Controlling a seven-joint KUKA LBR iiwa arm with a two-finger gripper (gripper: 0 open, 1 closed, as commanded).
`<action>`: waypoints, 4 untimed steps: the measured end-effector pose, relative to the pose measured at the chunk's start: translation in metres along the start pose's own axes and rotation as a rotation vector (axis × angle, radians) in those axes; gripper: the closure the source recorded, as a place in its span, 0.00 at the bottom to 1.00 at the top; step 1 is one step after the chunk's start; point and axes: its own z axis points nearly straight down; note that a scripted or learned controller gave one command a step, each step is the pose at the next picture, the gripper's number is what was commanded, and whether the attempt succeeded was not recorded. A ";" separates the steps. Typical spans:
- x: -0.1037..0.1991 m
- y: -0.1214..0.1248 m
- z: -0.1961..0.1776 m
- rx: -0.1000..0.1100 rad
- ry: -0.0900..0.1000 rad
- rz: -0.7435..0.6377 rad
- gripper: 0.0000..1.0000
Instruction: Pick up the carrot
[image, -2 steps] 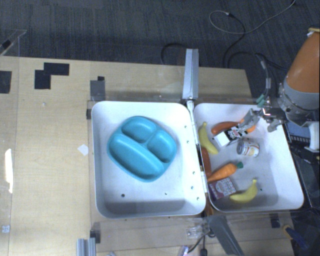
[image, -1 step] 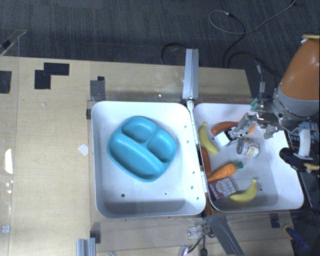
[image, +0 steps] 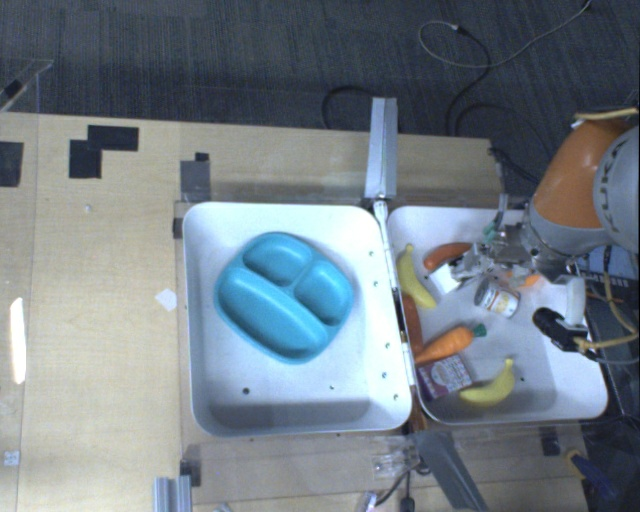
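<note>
Two white bins sit side by side on the desk (image: 100, 300). Inside the left bin (image: 200, 400) lies a blue divided plate (image: 287, 293). At the right bin (image: 580, 395), the grey arm (image: 590, 190) reaches in, its tool (image: 497, 262) low over a clutter of small items near the far wall; its opening cannot be told. Well apart from the tool, the carrot (image: 445, 344) lies near the bin's left wall, between two bananas (image: 415, 280) (image: 490, 385) and just beyond a purple packet (image: 445, 376).
</note>
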 end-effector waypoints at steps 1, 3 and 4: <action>0.050 -0.022 0.030 0.020 0.000 -0.011 0.00; -0.001 -0.088 0.028 0.011 -0.002 -0.334 0.00; 0.001 -0.085 0.016 0.004 0.000 -0.337 1.00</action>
